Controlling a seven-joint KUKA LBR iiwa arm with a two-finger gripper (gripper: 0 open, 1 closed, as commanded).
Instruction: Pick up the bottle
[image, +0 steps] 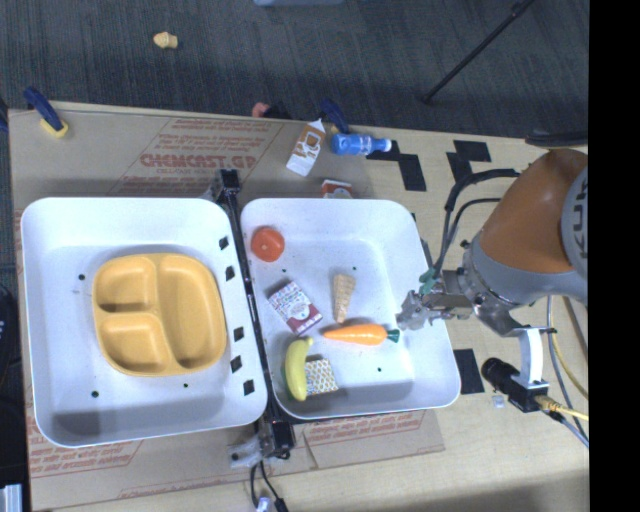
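Note:
The bottle (360, 145) is small and blue with a white cap. It lies on its side on the cardboard behind the right bin (400, 215), outside both bins. My gripper (412, 312) hangs low at the right bin's right wall, just right of the green end of a toy carrot (355, 335). It is far in front of the bottle. Nothing shows in its grasp.
The right bin also holds a red tomato (266, 243), a small red carton (294, 305), a cone (343, 293), a banana (297, 368) and a waffle piece (321, 377). A yellow divided plate (160, 310) fills the left bin. A little milk carton (306, 148) lies left of the bottle.

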